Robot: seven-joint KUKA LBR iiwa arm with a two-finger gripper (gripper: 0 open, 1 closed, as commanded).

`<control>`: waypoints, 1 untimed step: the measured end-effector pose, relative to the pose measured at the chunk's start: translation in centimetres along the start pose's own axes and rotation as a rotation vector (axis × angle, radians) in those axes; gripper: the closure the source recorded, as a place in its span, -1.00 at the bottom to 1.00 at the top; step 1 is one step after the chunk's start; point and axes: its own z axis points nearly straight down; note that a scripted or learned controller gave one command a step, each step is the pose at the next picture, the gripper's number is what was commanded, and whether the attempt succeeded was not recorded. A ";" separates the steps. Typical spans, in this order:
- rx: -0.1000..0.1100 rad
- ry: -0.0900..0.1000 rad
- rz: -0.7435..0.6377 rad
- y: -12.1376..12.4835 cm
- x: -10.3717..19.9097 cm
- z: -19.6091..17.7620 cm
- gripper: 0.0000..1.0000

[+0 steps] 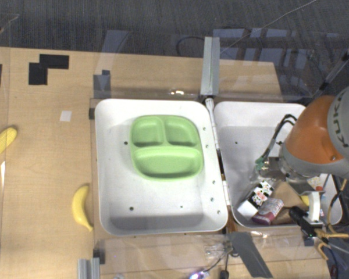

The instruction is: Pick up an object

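Objects (pixel 266 205) are crowding the right bin's (pixel 244 132) corner under the arm (pixel 317 141); a neighbour could be deflecting any grasp.

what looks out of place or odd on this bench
A banana and a corn cob lie on the bare bench left of the left bin, outside either bin. The green divided plate sits slightly askew in that bin. Nothing looks spilled or damaged.

A small black-and-white item (pixel 260 194) lies at about six o'clock in the right bin (pixel 244 129) — tilted, just beside a purple-pink piece (pixel 269 210) and a pale oblong (pixel 246 207) at seven.
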 end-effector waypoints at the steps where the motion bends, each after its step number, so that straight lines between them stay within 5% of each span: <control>1: 0.030 0.001 -0.064 5.5 5.7 -8.0 1.00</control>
